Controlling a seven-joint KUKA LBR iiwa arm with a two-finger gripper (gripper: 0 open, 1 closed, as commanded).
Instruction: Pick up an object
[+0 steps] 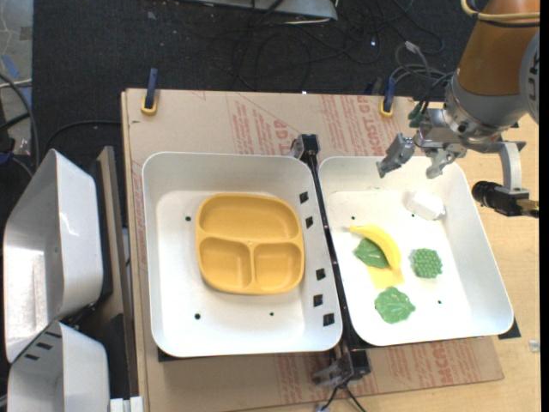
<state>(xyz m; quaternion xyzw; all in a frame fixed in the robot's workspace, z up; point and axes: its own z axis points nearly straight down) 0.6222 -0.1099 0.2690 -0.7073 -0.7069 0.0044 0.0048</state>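
Observation:
My gripper [417, 162] hangs above the far edge of the right bin [480, 316], its two fingers spread open with nothing between them. Just below it a small white object [425, 204] lies on the bin floor. Further toward the middle lies a yellow banana [383, 244] with a green leaf-like piece [370, 252] against it. To the right of that sits a green broccoli-like piece [426, 263], and a flat green leafy piece [394, 305] lies nearer the front.
The left bin [171, 316] holds a yellow divided plate [250, 241]. A black divider [322, 230] runs between the bins. White tubs [47, 230] stand off the bench at the left. Cables lie on the dark floor behind.

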